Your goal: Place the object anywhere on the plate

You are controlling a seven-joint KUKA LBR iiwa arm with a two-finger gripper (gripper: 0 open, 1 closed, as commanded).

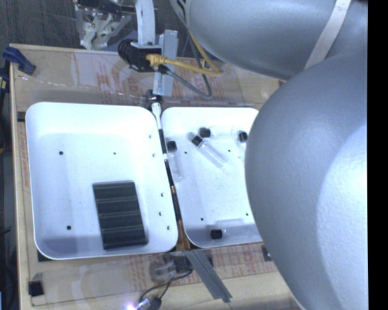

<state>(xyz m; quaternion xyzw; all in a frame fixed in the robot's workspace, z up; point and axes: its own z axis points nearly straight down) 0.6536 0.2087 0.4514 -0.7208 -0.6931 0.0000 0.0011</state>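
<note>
Overhead, the pincer (98,23) hangs past the counter's (84,76) far edge, toward its far left corner, over dark floor. It is too small and cluttered to tell whether it is released or clenched, and nothing can be seen in it. The grey arm (310,173) covers the right side of the counter and part of the right shallow white bin (194,199).

In that bin lie small clear plastic vials with black caps. One (208,150) lies slantwise near the far edge, one (173,160) lies along the left wall, and one (221,231) is just beside the near edge. Two more black caps (204,132) (242,135) sit near the far edge, their bodies hard to make out.

The black ribbed rectangular plate (119,215) lies flat in the left shallow white bin (71,147), near its near edge and well apart from the vials.
</note>
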